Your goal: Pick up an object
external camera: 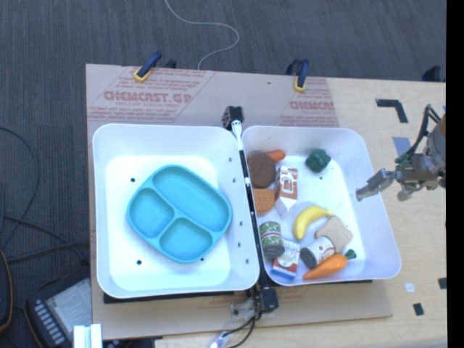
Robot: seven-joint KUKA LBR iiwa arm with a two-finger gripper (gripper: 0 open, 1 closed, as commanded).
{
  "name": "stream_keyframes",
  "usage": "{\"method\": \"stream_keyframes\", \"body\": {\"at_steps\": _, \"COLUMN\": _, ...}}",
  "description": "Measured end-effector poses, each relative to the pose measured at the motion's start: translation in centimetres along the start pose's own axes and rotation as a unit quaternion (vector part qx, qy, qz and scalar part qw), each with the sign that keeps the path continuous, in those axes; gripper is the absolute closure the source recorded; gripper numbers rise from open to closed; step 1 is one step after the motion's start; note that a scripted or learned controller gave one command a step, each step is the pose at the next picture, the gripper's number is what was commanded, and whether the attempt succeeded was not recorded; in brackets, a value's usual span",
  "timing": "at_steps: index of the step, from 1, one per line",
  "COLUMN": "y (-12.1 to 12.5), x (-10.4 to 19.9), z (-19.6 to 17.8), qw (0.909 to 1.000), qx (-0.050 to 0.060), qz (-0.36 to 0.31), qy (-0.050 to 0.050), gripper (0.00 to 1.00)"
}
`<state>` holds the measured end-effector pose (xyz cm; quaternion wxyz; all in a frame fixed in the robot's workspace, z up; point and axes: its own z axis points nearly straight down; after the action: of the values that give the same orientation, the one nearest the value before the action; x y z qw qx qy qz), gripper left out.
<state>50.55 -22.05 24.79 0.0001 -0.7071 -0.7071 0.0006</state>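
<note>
Two white bins stand side by side on the bench; the left bin (109,194) holds one blue tray (179,213) with three compartments, lying flat near the middle. The right bin (362,194) holds a crowd of toy foods, mostly on its left half and lower part: one banana (309,219), one carrot (325,265), one green broccoli piece (317,160) near the top, one brown cookie (262,170), one waffle (264,198), one green can (270,236), and some small cartons. The banana's long axis goes from lower left to upper right; the carrot lies lower left to upper right, its green end to the right. The gripper (371,185) is over the bin's right rim, holding nothing.
</note>
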Motion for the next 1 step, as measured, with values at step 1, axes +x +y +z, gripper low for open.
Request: {"method": "stream_keyframes", "body": {"at_steps": 1, "y": -2.23, "x": 2.24, "z": 11.43, "qw": 1.0, "qx": 0.001, "qz": 0.0, "qy": 0.001, "gripper": 0.0}}
